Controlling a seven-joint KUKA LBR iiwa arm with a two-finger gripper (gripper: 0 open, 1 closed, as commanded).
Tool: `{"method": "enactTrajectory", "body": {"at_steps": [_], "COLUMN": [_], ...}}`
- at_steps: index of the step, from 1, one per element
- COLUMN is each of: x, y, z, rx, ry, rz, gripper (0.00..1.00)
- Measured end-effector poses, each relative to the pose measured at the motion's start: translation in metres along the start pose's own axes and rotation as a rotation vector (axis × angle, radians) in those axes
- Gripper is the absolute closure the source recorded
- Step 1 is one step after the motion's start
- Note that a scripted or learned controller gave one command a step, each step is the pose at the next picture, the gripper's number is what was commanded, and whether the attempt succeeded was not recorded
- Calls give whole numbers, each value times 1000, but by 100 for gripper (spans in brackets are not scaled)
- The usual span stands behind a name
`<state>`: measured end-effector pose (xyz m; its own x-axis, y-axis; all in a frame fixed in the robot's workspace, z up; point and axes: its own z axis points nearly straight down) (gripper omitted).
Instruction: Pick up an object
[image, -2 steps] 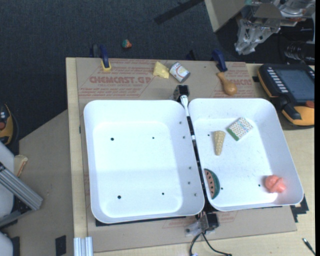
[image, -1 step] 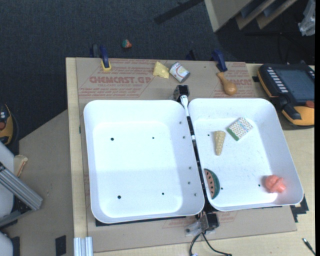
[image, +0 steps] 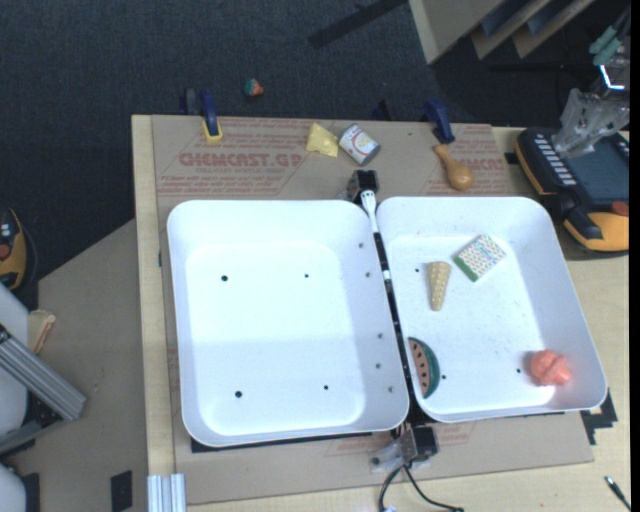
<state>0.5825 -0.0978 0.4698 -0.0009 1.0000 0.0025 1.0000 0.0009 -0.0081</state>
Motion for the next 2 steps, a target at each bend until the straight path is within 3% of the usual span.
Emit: {"method": "enactTrajectory", "body": {"at_steps": [1, 2], "x": [64, -106], "y": [20, 7], "z": [102, 78], "rx": [2, -12], "ry": [0, -12], "rz": [-5, 18], "gripper": [100, 100]}}
